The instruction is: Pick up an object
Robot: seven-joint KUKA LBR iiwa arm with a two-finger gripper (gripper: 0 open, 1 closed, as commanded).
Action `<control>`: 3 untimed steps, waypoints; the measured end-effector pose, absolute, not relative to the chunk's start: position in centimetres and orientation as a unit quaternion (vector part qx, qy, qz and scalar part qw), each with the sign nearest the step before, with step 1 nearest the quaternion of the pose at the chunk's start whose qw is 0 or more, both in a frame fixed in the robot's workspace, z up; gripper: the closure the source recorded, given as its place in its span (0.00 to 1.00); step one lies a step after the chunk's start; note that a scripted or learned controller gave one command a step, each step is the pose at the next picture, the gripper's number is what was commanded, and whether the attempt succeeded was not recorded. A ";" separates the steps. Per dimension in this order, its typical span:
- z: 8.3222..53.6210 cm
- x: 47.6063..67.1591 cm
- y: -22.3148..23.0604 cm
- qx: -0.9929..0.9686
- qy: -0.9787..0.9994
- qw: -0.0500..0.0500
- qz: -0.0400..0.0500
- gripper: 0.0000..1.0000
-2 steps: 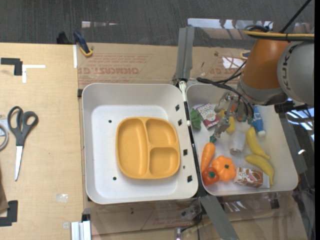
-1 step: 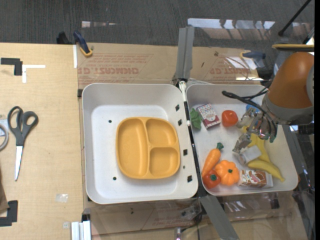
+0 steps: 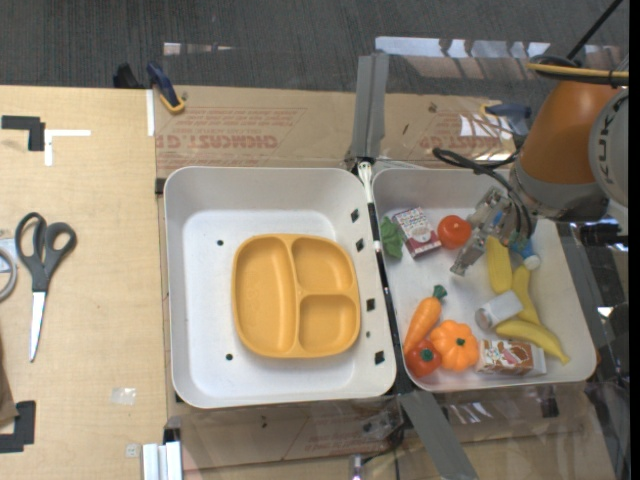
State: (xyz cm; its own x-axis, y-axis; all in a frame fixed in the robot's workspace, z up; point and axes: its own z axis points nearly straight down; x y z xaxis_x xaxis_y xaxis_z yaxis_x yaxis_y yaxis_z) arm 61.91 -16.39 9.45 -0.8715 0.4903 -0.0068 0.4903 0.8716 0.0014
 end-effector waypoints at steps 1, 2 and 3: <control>10.6 62.1 -16.4 0.252 0.968 0.007 -0.001 1.00; 22.9 62.4 -11.2 0.282 0.960 0.002 0.000 1.00; 9.3 59.5 -17.9 0.295 0.956 0.002 0.000 1.00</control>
